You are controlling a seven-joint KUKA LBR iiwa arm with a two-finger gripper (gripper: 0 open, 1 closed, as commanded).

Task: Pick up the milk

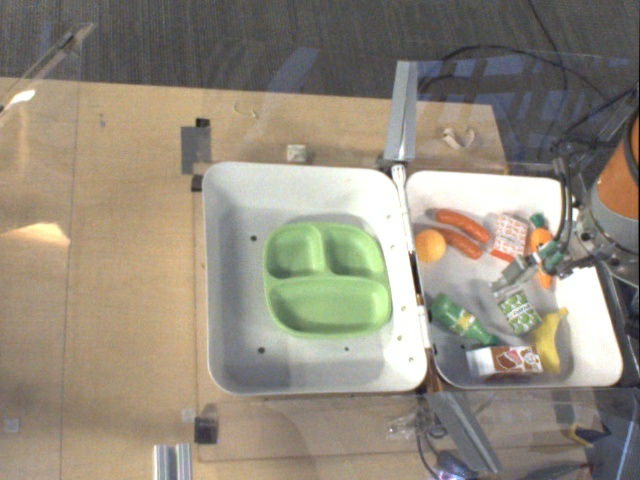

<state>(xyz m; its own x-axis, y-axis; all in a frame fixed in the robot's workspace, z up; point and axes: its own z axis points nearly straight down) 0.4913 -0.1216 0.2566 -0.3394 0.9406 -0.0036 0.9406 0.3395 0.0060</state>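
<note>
A small green-and-white carton (518, 310), which looks like the milk, lies tilted in the middle of the right bin (600, 373). My gripper (530, 266) hangs just above and behind it, reaching in from the right, close to the carton's top edge. Nothing shows whether the two touch. The grey arm with its orange band (615, 183) stands over the bin's right rim.
Around the carton lie a banana (551, 338), a brown-and-white box (506, 360), a green bottle (458, 319), an orange (430, 245), two sausages (462, 232), a red-and-white pack (508, 232) and a carrot (541, 238). The left bin (230, 268) holds a green divided plate (325, 278).
</note>
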